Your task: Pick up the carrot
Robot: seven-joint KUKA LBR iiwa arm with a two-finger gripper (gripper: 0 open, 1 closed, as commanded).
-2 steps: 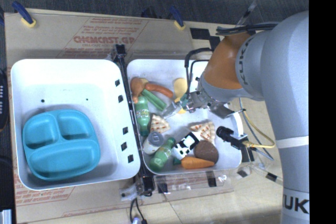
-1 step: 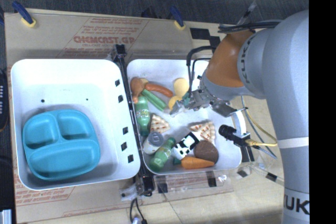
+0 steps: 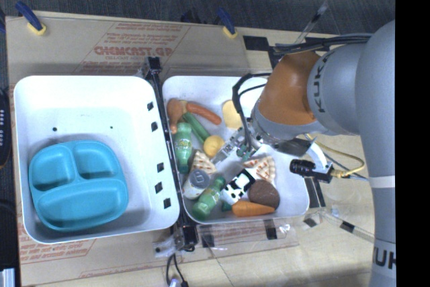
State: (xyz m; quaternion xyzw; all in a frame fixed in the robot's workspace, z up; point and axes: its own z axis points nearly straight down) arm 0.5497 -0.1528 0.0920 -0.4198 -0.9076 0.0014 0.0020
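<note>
Along the near edge of the right bin [image 3: 295,208] lies the carrot [image 3: 253,209], likely light, stiff, smooth plastic, best pinched across its thick middle; whether the pincer [image 3: 240,144] is open I cannot tell.

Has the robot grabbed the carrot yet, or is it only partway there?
Only partway. Done: the arm has reached into the right bin, and its gripper hangs over the heap of toy food. In hand: nothing visible. Left: the carrot lies by the near wall, next to a brown piece, ungrasped.
</note>
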